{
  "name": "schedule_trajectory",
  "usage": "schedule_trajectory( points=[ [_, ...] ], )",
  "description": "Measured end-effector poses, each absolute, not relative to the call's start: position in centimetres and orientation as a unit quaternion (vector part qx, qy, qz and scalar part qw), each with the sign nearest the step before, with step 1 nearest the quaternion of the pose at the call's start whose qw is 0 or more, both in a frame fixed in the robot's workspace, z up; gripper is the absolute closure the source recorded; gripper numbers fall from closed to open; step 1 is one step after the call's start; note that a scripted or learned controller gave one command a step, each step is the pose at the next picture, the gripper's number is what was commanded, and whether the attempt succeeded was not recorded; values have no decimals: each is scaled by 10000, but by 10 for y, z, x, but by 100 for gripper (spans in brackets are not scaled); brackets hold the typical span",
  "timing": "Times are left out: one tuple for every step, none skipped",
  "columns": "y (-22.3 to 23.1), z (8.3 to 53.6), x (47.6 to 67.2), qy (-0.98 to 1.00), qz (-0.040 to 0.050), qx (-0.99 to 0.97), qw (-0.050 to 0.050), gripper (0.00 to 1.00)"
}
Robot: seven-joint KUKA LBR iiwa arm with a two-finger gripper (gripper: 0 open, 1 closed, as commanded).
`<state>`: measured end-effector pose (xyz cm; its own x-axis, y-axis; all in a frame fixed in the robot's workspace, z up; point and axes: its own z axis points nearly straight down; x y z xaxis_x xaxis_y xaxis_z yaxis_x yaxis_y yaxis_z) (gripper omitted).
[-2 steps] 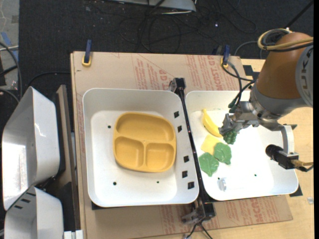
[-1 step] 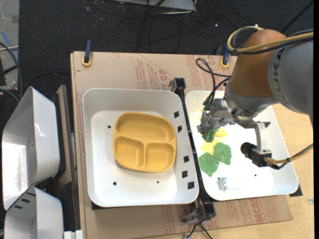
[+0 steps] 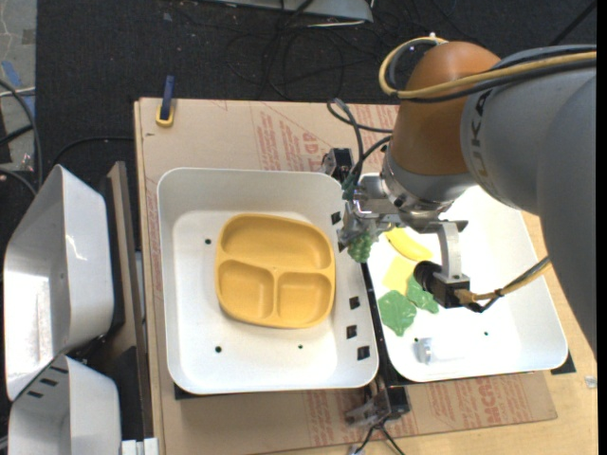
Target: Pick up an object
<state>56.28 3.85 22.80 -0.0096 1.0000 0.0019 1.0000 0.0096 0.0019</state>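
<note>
Camera view, read from the near edge of the table (image 3: 237,420) outward. Nearest the viewer, at about 5 o'clock in the right bin (image 3: 531,344), lies a small clear-grey item (image 3: 423,351), too small to identify. Just beyond it, at the bin's 9 o'clock side, sit a bright green soft-looking piece (image 3: 396,312) and a second green piece (image 3: 423,298) touching it, with a yellow flat piece (image 3: 398,271) and a yellow curved piece (image 3: 409,245) behind them.

The left bin (image 3: 185,282) carries a yellow divided tray (image 3: 275,269), three compartments, lying flat near its centre.

Farther back, the arm (image 3: 493,112) reaches in from 3 o'clock. The claw (image 3: 365,230) hangs over the wall between the two bins, at the right bin's 10 o'clock corner. A small dark green leafy object (image 3: 360,246) sits directly under the tip, but it cannot be resolved whether the object is gripped or resting on the bin edge. Claw opening: cannot tell.

Task status, as a judgement: approach is complete; a secure pick is not confirmed. Remaining: verify grip, then lift clear.

The leafy object appears small, irregular and crinkled, probably light and compliant.
</note>
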Motion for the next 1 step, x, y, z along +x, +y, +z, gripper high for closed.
schedule_trajectory(
  points=[
    [98, 228, 572, -7105, -12, -7037, 4, 100]
  ],
)
